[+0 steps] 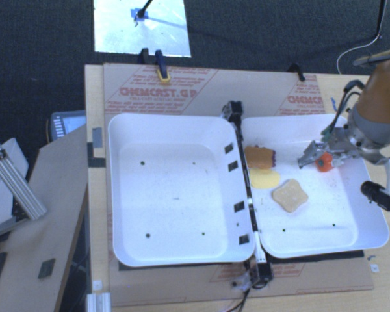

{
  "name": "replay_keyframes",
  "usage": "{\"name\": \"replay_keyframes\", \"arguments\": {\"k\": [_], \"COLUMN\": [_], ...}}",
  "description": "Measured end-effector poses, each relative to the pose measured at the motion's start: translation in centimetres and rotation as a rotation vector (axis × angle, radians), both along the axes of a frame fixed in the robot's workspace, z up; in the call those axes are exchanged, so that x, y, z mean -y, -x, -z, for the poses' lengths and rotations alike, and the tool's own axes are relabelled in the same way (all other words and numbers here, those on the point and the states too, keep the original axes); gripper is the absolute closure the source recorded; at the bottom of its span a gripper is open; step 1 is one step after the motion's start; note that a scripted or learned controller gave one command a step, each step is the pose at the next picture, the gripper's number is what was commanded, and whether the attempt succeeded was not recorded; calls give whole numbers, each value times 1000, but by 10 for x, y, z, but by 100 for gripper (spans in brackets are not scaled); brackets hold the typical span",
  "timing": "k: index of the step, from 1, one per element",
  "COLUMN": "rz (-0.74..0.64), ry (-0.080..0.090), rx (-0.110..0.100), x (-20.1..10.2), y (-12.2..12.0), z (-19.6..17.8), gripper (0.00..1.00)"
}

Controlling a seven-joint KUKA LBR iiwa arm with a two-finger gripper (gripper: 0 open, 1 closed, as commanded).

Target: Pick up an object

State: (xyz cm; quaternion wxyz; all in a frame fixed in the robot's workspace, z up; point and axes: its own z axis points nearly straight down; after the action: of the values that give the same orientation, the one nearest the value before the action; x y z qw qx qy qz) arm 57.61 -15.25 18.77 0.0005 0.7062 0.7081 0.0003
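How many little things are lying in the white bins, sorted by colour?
Orange-brown with a purple edge: 1, the block
Yellow: 1, the flat piece
Tan: 1, the toast-like piece
Orange-red: 1, the small thing by the pincer
Total: 4

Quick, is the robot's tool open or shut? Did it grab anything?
Tool: low in the right bin, against a small orange-red object. Open or shut, and whether it holds that object, cannot be told.
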Motion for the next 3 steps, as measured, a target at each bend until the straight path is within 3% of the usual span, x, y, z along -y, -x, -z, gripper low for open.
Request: {"name": "replay_keyframes", "arguments": {"k": [1, 2, 3], "rz": [-10, -6, -10], "ry": [1, 2, -1], "rx": [18, 7, 7], "x": [-53, -49, -147], "y": [-98, -94, -93], "z": [-93, -99, -151], "gripper": [0, 100, 100]}}
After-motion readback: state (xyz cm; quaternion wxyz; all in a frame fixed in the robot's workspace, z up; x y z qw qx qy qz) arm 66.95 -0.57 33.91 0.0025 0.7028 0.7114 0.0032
